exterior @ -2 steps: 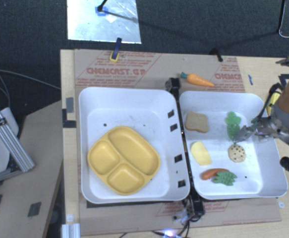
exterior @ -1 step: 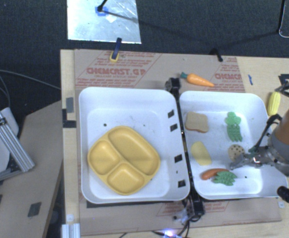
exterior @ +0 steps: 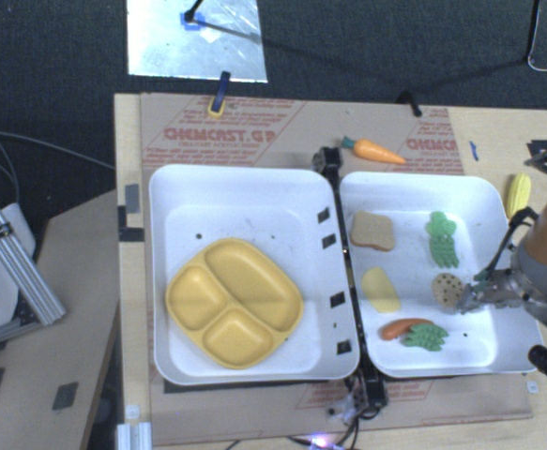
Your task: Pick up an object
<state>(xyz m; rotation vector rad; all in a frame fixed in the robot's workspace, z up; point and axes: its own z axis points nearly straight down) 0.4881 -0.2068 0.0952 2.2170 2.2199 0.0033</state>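
The right bin [exterior: 479, 195] holds a slice of toast [exterior: 373, 232], a green leafy piece [exterior: 441, 238], a pale yellow piece [exterior: 380, 290], a round brown cookie [exterior: 447, 290], and an orange carrot with green leaves [exterior: 416, 332]. My gripper [exterior: 473, 298] reaches in from the right edge and sits low in this bin, just right of the cookie. Its tips are close to the cookie's right rim. Nothing shows between the tips.
The left bin [exterior: 245, 187] holds a yellow three-compartment tray [exterior: 234, 300]. A loose carrot [exterior: 374, 151] lies on the bench behind the bins, and a corn cob [exterior: 518, 195] lies outside the right bin's far right side. A metal frame [exterior: 10, 251] stands at left.
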